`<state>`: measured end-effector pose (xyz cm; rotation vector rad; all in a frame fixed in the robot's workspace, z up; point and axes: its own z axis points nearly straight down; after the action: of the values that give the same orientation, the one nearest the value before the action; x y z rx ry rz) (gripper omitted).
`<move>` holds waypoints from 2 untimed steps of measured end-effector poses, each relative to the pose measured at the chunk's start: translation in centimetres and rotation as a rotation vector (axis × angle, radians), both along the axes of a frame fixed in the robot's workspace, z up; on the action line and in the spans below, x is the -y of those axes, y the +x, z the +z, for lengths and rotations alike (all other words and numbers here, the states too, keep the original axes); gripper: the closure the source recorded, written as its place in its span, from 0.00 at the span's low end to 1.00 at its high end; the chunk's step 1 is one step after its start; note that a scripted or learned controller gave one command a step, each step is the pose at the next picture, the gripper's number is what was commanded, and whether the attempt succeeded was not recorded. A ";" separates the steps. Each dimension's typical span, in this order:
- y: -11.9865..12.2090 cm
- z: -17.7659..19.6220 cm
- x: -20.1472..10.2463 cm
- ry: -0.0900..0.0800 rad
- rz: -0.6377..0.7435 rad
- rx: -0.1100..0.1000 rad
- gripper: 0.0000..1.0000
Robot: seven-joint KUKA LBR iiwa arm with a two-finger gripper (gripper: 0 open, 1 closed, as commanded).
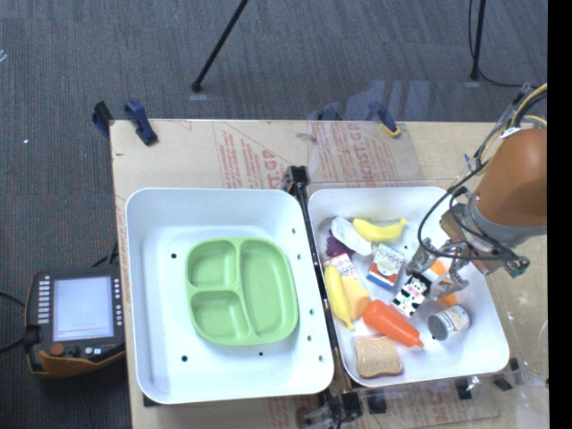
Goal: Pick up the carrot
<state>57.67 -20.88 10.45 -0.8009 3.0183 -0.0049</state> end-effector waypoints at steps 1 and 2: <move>0.1 8.9 -1.0 0.000 -0.078 -0.008 1.00; -2.5 7.7 0.2 0.001 0.139 -0.018 1.00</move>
<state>55.20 -21.06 18.15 -1.0136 2.9714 0.0051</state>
